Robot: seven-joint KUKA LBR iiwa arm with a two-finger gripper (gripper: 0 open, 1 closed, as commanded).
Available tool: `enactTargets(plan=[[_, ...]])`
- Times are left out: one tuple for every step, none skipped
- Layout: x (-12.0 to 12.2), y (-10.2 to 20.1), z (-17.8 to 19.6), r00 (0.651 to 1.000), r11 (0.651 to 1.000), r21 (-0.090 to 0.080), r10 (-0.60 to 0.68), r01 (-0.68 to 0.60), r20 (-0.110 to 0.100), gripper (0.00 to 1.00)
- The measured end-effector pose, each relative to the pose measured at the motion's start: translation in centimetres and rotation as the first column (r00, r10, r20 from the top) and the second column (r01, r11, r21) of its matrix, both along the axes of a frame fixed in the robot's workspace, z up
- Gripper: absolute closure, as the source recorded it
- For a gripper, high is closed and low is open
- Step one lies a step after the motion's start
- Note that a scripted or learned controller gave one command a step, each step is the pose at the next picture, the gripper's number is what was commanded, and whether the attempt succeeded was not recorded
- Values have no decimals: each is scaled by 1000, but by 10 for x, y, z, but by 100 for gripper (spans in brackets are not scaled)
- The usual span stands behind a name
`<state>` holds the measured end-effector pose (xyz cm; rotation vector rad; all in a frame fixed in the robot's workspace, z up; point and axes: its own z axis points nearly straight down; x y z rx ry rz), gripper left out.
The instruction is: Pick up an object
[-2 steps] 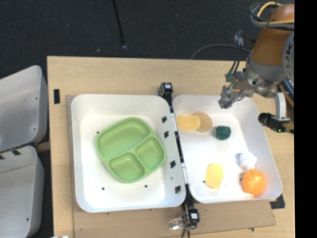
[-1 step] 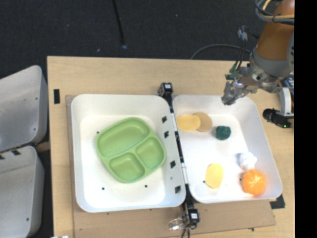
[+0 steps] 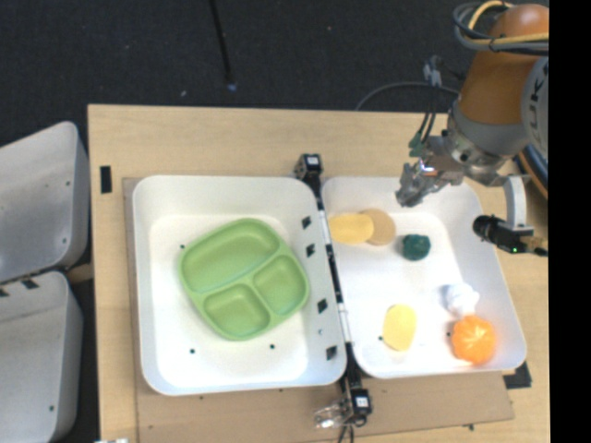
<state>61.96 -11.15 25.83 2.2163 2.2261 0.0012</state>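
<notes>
Round orange fruit (image 3: 473,339), glossy dark-green lump (image 3: 416,245), metal pincer (image 3: 413,189)

green tray (image 3: 242,278), orange fruit (image 3: 473,339), dark green lump (image 3: 416,245), white bins (image 3: 148,340).

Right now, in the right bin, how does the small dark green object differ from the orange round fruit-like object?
The small dark green object is smaller and darker; the orange round fruit-like object is larger and bright. The green one lies toward the bin's far side, close to the gripper; the orange one sits at the near right corner, beside a small white object. Both rest on the white bin floor, untouched.
</notes>
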Motion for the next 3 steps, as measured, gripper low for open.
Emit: enactTargets(plan=[[-32,40,-7,1000,1000,0,0,0,-2,100],[-45,92,-12,1000,1000,0,2,-2,-1,100],[-67,139,-4,1000,1000,1,3,-3,-2,100]])
